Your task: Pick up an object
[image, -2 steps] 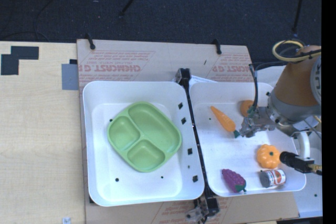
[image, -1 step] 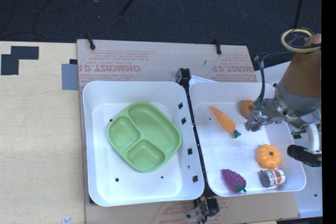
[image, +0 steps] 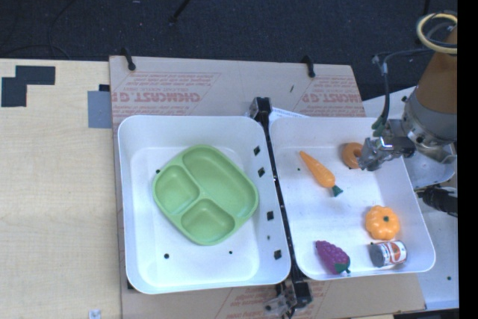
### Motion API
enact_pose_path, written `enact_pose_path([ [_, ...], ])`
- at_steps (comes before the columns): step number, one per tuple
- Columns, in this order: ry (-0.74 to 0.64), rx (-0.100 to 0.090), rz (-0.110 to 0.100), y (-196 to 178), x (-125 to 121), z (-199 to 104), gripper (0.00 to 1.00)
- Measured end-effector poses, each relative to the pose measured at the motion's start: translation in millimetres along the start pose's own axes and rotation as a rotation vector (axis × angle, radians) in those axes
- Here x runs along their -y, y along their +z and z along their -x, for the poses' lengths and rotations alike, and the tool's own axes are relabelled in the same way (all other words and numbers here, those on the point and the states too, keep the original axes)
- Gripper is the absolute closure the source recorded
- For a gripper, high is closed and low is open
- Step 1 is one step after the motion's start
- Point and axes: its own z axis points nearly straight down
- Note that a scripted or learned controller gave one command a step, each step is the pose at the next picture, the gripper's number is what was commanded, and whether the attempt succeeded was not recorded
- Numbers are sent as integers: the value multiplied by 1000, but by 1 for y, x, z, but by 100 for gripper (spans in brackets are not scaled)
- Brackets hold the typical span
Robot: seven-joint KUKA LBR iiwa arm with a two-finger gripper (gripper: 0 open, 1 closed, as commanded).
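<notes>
Orange round toy [image: 351,154] beside hand [image: 371,155]

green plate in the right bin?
No. The green plate lies in the left bin; the right bin holds the carrot and other toy foods.

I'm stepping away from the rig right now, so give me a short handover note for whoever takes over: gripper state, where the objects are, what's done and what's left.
Gripper: low at the right bin's far right edge, next to a small orange object; whether it grips anything cannot be told.
Right bin: carrot in the middle, orange pumpkin toward the near right, purple grapes and a small can along the near edge.
Left bin: green divided plate.
Done: arm brought to the bin; no object seen lifted.
Left: grip one object and raise it.
</notes>
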Motion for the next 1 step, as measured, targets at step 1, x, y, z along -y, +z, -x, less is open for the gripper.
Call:
enact_pose_path([
  [1,1,-1,-4,-26,0,1,100],
])
